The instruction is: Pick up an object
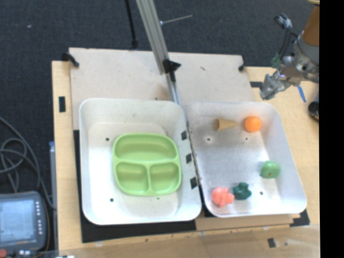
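Observation:
The right bin point(279, 144) holds an orange ball point(252, 124) and a tan cone point(226, 124) near its far wall. A green round toy point(270, 170) lies by the right wall. A pink toy point(222, 196) and a dark green toy point(242, 191) sit side by side at the near edge. My gripper point(269, 87) hangs above the bench beyond the bin's far right corner, up and to the right of the orange ball. Nothing shows between its fingers.
The left bin point(91, 144) holds a light green divided tray point(146, 163). A slanted metal pole point(156, 31) rises from the far edge between the bins. A screen unit point(21, 222) sits at the lower left, off the bench.

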Robot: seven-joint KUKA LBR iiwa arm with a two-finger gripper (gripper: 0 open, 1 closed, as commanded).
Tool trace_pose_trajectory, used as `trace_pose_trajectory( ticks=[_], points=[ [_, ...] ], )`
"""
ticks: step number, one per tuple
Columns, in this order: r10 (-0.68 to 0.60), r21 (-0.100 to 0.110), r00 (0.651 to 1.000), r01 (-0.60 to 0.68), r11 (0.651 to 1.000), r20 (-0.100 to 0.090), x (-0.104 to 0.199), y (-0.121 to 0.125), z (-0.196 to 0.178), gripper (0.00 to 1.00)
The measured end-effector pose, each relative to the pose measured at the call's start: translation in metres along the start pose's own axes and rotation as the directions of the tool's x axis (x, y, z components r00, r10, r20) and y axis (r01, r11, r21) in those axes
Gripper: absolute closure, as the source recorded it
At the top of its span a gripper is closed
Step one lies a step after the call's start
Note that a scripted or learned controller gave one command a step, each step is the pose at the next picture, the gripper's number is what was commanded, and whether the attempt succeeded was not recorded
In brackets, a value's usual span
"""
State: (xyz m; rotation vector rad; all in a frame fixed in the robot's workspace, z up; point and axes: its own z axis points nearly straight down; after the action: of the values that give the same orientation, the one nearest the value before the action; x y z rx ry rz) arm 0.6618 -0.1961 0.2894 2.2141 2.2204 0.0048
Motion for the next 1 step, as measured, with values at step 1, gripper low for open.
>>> trace_pose_trajectory(
  ticks=[1],
  points=[
    [-0.003,0.003,1.000,0.003,1.000,-0.001,0.0520,0.0150,0.0056,1.00]
  ],
)
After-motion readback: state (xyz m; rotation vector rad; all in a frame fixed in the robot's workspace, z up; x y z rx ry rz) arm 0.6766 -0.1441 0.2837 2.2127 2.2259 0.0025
